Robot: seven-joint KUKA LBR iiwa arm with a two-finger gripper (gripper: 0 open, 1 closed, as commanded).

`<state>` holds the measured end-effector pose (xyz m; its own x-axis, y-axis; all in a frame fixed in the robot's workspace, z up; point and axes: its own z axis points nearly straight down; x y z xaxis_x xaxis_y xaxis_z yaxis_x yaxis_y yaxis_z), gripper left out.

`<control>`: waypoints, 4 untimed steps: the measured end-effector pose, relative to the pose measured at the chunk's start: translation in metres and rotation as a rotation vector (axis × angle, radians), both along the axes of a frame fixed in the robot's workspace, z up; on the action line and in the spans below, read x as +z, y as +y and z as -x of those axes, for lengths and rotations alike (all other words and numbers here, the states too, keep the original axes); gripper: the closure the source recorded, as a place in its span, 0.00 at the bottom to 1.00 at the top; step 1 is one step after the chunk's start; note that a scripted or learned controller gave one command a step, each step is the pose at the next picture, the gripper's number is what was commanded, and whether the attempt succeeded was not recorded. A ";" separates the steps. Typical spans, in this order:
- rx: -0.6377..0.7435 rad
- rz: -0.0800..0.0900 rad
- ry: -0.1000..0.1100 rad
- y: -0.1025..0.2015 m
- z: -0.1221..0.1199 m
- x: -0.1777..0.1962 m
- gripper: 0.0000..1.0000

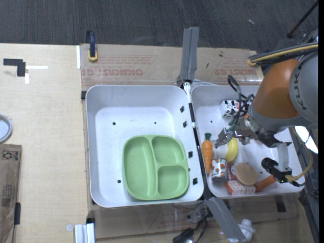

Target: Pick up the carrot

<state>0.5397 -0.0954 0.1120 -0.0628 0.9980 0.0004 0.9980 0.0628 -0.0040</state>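
The gripper (pixel 226 135) hangs low in the right bin (pixel 212 97), and I cannot tell its grasp. The carrot (pixel 207 153) lies just left of it against the bin's wall. A yellow fruit (pixel 232 150) sits right under it, with a small can (pixel 219 168) just beyond.

The grey arm (pixel 288 92) reaches in from the right, its orange band uppermost. Its hand (pixel 226 135) points left, held low.
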 end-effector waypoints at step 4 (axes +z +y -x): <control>0.455 -0.001 -0.003 0.076 0.060 0.079 1.00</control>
<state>0.4797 -0.0198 0.1908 -0.4950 0.8689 0.0001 0.8689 0.4950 -0.0011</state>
